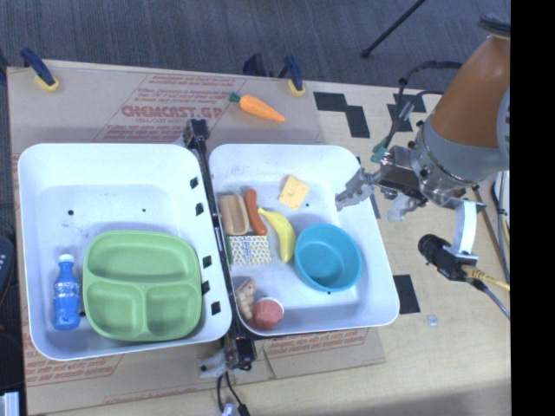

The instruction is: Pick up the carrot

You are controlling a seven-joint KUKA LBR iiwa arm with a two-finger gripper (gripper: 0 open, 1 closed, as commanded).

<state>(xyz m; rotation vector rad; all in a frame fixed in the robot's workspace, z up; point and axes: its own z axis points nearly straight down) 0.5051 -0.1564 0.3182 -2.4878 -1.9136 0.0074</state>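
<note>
Two white bins sit side by side on a sheet of printed cardboard, and the carrot (261, 108) lies outside both of them, on the cardboard just beyond the far rim of the right bin (368, 232), near a blue clamp (293, 74). It's small, orange and tapered, with a green stub at its left end, and there's open cardboard all around it. Over on the right, the gripper (351, 191) hangs at the right bin's right-hand rim, well apart from the carrot. Its grey fingers point left over the rim, but they blur together, so I can't tell if the jaws are spread or pressed. Nothing shows between them. The arm's orange band (473, 89) is cut off by the frame's upper right. Inside the right bin, things are crowded: a yellow cheese wedge (293, 192), a banana (278, 231), a hot dog (242, 212), a round blue bowl (328, 257), and some smaller items toward the near edge that are hard to make out. The left bin (35, 180) holds a green sectioned plate (143, 285) and a blue bottle (66, 292), with bare white floor along its far side.
</note>
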